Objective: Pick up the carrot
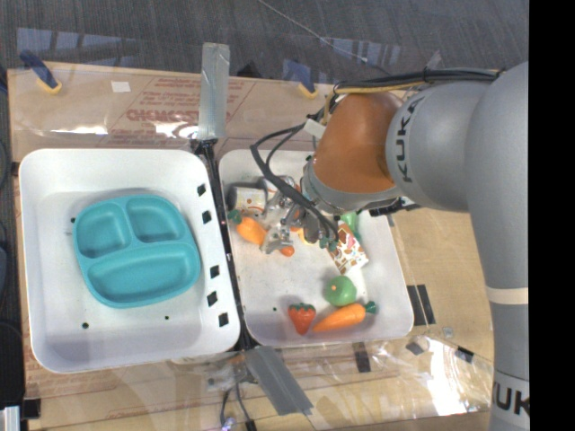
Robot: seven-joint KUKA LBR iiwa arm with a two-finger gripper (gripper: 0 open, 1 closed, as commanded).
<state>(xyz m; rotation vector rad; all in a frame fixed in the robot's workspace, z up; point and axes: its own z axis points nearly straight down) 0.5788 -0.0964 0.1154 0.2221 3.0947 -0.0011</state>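
Carrot (pixel 341 318) lies near the bin's near wall: light, stiff, slick plastic, best pinched mid-body. Gripper (pixel 286 232) hovers farther back; its opening can't be told.

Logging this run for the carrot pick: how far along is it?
Done: the arm has reached into the right bin. In hand: nothing visibly; the hand hovers near the bin's back left. Left: the carrot lies untouched at the front edge beside a strawberry.
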